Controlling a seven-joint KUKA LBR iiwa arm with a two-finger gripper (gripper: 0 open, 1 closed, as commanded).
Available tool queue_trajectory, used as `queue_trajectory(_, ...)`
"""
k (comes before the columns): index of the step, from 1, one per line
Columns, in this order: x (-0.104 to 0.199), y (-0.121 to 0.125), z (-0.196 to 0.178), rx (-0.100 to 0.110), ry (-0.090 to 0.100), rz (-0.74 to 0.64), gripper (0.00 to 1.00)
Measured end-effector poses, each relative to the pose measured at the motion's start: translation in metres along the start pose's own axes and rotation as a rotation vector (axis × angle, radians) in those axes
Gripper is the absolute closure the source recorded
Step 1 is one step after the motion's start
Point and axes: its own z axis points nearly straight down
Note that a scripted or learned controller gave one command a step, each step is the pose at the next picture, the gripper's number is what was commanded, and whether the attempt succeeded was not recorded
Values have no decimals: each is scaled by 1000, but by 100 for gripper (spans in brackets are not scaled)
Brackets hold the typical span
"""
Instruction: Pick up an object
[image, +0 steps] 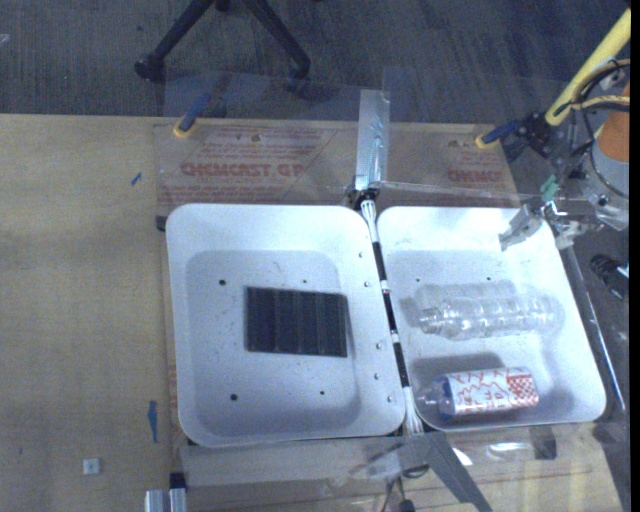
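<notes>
A clear plastic bottle (487, 309) lies on its side in the middle of the right bin (590, 400). In front of it lies a red and white can (487, 391), also on its side. A flat dark rectangular pad (297, 321) rests in the centre of the left bin (190, 240). My gripper (543, 226) hovers over the far right corner of the right bin, above and behind the bottle. It is open, with nothing between its fingers.
The two bins meet along a central divider (385, 300). A clear upright panel (372, 140) stands behind them. Yellow and blue cables (580, 85) hang near the arm at the upper right. Bare wooden bench (80, 300) lies to the left.
</notes>
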Motion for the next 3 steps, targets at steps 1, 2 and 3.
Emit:
queue_trajectory(1, 17, -31, -27, 1, 0, 36, 0)
queue_trajectory(2, 102, -37, 107, -1, 0, -20, 0)
queue_trajectory(3, 33, -92, 59, 0, 1, -217, 0)
